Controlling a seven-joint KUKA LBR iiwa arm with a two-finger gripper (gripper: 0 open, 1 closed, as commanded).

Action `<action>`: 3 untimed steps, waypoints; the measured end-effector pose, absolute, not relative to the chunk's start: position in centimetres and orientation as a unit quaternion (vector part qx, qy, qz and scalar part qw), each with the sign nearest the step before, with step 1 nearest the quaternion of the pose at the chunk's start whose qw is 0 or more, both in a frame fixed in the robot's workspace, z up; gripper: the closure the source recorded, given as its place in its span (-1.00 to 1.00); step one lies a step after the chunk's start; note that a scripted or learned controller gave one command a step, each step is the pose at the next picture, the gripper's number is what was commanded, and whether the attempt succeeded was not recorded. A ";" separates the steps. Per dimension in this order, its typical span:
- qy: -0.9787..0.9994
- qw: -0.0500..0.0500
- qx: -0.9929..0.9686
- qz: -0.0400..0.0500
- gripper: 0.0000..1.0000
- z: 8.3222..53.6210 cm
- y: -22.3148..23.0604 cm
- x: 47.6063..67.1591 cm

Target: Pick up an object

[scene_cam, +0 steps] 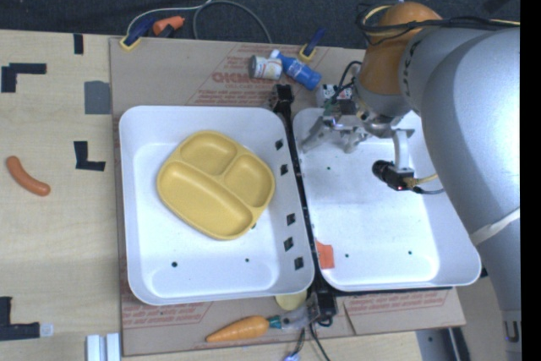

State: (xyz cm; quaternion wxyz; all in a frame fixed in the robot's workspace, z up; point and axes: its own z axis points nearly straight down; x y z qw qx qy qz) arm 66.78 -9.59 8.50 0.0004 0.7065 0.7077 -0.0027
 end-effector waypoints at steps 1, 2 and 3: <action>0.709 0.001 0.705 0.003 -1.00 19.1 -4.3 62.8; 0.708 -0.001 0.706 0.000 -1.00 18.4 -4.6 62.7; 0.708 -0.001 0.706 0.000 -1.00 18.4 -4.6 62.7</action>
